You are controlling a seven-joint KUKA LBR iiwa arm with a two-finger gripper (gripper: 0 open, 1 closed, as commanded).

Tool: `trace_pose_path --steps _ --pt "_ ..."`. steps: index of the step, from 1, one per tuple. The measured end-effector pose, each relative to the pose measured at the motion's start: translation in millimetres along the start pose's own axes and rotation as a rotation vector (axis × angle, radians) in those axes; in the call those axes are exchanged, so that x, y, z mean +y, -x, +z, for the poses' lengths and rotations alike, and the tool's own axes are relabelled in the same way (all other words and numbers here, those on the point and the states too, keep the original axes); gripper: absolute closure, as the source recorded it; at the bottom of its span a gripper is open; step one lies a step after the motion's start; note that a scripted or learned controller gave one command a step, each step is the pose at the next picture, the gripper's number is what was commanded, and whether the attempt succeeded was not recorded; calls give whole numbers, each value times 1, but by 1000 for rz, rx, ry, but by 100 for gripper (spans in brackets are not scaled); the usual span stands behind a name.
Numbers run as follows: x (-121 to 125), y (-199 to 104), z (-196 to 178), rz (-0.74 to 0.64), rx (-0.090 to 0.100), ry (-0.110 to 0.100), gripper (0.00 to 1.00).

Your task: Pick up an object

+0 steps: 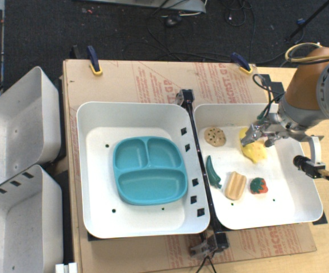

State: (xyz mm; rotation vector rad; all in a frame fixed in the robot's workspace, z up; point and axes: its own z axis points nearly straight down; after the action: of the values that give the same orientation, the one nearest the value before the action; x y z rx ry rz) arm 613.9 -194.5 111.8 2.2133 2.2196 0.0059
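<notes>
The yellow toy point(255, 151) lies near the back edge of the right bin point(300, 209), with the gripper point(259, 135) right over it, fingers open around its top, so next they should squeeze and lift.

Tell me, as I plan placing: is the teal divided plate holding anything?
Empty: teal divided plate shows three bare compartments.

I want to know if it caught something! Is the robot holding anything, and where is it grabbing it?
It cannot be told. The end effector sits right at the top of the yellow toy, but the hold itself is unclear.
</notes>
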Motion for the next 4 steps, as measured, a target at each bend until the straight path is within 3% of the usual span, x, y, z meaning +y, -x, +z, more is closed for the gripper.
trace_pose_path --steps 2,3,4 --pt "4 -6 -115 -1 0 -2 100" --pt "5 -6 -140 -1 1 -3 100" --pt "-16 -55 -147 -4 4 -9 100"
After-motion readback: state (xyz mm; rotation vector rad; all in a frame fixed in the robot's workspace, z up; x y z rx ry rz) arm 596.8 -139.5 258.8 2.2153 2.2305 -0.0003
